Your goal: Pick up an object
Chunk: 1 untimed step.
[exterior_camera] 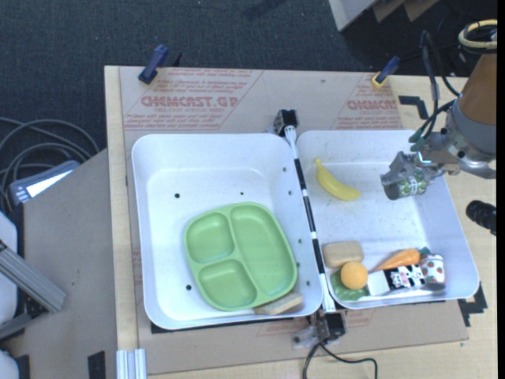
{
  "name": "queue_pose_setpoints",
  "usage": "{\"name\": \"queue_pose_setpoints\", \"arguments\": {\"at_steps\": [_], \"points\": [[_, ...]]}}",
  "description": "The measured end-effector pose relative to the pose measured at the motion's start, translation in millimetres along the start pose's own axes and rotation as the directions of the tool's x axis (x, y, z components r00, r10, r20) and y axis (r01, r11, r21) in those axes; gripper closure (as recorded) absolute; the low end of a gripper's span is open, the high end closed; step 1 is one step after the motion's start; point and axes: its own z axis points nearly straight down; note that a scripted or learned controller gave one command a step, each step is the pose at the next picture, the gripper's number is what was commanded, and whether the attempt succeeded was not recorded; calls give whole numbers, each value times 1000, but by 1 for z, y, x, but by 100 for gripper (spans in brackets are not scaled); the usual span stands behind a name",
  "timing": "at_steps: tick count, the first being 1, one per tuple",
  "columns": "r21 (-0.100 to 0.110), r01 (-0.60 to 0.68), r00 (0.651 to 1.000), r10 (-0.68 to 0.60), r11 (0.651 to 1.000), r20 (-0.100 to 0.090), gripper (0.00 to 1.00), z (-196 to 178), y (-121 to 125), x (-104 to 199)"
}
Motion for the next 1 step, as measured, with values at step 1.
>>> {"name": "queue_pose_setpoints", "arguments": {"at_steps": [1], "points": [[6,0,1000,0,1000,-2,100,4,-17,69]]}}
